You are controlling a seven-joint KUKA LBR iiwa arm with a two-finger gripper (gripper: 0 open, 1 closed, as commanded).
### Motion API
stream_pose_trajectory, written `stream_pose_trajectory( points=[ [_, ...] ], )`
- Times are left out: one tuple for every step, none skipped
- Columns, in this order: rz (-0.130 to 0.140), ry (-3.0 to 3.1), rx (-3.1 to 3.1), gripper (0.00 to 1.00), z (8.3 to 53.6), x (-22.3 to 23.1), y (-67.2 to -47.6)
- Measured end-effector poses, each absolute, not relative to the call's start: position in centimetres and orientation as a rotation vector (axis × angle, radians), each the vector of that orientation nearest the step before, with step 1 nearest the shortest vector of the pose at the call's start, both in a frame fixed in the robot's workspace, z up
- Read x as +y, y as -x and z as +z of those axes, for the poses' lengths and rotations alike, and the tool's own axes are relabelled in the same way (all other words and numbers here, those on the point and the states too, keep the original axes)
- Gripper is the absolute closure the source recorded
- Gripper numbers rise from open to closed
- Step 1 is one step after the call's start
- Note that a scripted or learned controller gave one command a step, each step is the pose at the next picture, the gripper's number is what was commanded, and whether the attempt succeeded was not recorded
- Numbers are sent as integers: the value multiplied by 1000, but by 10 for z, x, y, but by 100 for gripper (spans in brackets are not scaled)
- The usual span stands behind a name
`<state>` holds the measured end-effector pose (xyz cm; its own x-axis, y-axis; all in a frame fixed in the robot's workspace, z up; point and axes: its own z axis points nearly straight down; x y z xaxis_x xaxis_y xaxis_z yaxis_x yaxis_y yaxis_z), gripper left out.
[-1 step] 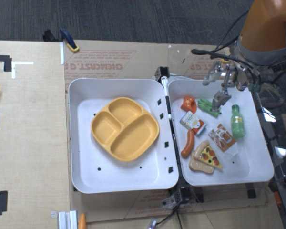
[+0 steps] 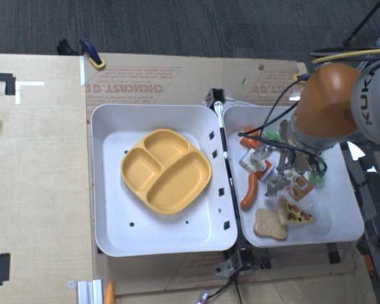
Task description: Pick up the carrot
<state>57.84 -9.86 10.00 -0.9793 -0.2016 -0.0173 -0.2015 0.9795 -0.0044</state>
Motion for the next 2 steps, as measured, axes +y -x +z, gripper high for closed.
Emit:
stream_pose_trajectory(
  points=[
    [-6,221,3108,0,101,-92,-541],
    [1,-200,3134,0,107,-94,-624]
  ],
)
